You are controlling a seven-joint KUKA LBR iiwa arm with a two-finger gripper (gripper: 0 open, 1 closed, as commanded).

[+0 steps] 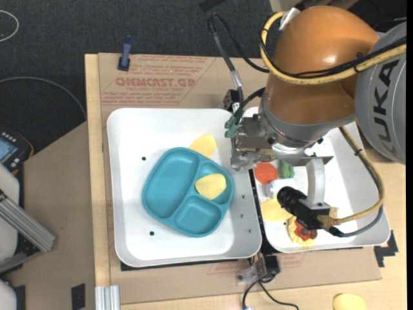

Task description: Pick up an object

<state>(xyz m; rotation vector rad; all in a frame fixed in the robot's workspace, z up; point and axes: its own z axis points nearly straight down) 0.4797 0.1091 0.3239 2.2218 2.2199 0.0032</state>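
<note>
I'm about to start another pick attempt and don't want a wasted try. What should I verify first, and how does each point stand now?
1. Target near the gripper: ok. An orange-red object and a green object lie close by in the right bin.
2. Gripper free of load: cannot tell; the wrist hides it.
3. Teal divided plate flat in the left bin: ok.
4. Yellow piece settled in a plate compartment: ok.
5. Second yellow piece apart from the plate rim: cannot tell.

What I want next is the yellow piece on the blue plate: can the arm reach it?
Probably yes: the yellow piece lies uncovered on the blue plate, the arm just over the neighbouring bin.
</note>
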